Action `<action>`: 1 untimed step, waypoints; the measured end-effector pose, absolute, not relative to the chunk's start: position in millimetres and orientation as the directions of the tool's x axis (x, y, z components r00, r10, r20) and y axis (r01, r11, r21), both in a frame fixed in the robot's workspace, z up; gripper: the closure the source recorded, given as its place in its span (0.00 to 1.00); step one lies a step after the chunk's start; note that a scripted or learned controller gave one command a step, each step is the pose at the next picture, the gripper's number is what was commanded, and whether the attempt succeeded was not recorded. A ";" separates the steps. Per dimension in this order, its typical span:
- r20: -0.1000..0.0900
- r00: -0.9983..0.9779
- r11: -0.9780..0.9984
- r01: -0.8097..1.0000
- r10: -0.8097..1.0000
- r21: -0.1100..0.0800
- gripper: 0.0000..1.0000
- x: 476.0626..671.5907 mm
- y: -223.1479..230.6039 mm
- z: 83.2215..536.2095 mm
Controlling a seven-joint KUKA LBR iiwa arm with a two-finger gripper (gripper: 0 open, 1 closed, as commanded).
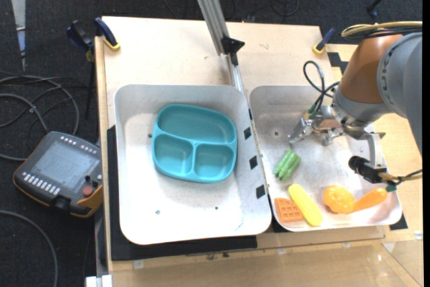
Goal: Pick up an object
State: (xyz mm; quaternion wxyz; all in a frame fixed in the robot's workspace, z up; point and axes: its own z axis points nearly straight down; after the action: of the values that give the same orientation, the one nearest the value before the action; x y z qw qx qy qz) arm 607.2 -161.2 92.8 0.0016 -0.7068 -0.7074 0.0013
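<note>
Tabletop (175, 44): pale wood, two shallow white bins side by side on it. Yellow-and-black clamps at its far left corner (106, 33) and far right corner (325, 39).

Left bin (134, 212): the larger-looking of the two, running toward the tabletop's near edge. A teal divided plate (195, 143) lies flat a little toward the bin's far side, three compartments, nothing in them.

Right bin (269, 104): touches the left bin along their shared wall. All the toy food sits in its near half.

Arm (383, 74): grey with an orange band, comes in over the tabletop's right edge and bends down into the right bin's far half.

Hand (310, 129): low over the bin floor, near the bin's middle, metal fingers pointing toward the shared wall. Nothing seen between them; whether they are spread or closed, cannot tell from here.

Objects, largest first:
- Orange carrot (369, 199), near right corner of the right bin, lying slantwise.
- Yellow corn cob (306, 205), by the near wall, tilted.
- Orange round fruit (338, 199), between corn cob and carrot, touching the carrot's end.
- Green bean pod (287, 164), mid-bin, just nearside of the hand, apart from it.
- Orange waffle piece (288, 212), near left corner, just beside the corn cob.
</note>
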 end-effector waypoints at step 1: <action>-0.001 0.000 0.000 1.000 1.000 0.002 1.00 608.7 -161.9 105.9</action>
State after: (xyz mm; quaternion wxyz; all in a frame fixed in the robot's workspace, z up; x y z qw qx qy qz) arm 608.7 -161.9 105.9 -0.0010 -0.7072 -0.7071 -0.0004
